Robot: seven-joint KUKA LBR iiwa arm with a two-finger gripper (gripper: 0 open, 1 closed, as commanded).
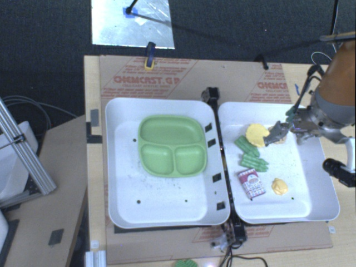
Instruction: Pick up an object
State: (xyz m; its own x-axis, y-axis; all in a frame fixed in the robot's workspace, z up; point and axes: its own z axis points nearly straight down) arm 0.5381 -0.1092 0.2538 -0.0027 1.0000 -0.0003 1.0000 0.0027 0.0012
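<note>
A: Object to pick: prob the yellow round piece (256, 133) in the right bin (320, 204), since the claw (275, 133) sits right at its right edge. Near to far in that bin: small yellow lump (280, 186) and red-white packet (251, 183) at the front, green pods (250, 153) in the middle, yellow round piece behind them, just above the pods.

B: Claw state?

A: Can't tell. The fingers read as one dark blur by the piece, w/ no clear gap and nothing visibly pinched. I won't call it a hold.

B: How to do it well, then?

A: My judgement: centre the claw over the piece so one finger lands on each side, not both on the right rim. Go straight down, since the pods lie just beside it and a slanted approach could shove them. Close slowly; it looks smooth and rounded, so it may squirt out. Lift straight up, check it comes along.

B: Left bin (119, 204)?

A: Holds the green divided tray (172, 146), well apart. Beyond the bins, the bench (183, 77) w/ cardboard; no concern.
</note>
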